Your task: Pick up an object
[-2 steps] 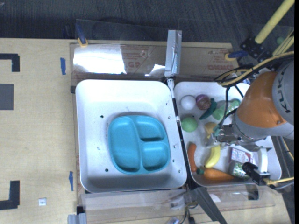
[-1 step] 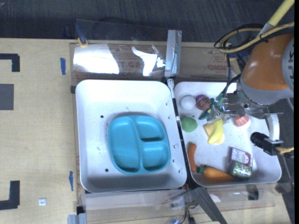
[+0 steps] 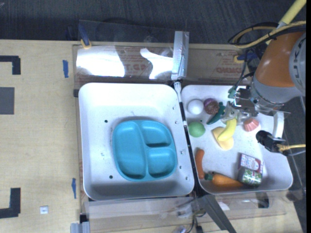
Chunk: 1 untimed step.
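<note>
I count two shallow white bins: left bin (image 3: 92,130) holds one blue divided plastic tray (image 3: 144,149); right bin (image 3: 282,171) holds two orange carrots (image 3: 224,179). Claw (image 3: 239,108) state: cannot tell.

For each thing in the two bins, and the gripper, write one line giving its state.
Blue tray: lies flat in the left bin.
White ball: rests in the right bin.
Green ball: rests by the divider.
Carrot: lies on its side.
Carton: lies tilted.
Gripper: hangs over the banana.
</note>
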### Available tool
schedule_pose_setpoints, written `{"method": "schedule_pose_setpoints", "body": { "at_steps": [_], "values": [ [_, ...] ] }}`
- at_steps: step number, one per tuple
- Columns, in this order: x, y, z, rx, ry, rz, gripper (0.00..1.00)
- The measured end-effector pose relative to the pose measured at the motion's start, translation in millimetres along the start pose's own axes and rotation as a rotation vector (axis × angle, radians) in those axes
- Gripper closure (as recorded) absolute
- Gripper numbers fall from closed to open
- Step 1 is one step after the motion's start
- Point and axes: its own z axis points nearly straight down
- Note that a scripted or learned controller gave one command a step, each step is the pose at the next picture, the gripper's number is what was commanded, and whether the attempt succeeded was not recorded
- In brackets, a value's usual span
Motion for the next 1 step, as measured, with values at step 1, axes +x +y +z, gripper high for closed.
{"method": "schedule_pose_setpoints", "body": {
  "at_steps": [1],
  "values": [
    [69.3,5.9,-13.3,-0.002,0.002,-0.046,1.00]
  ]
}}
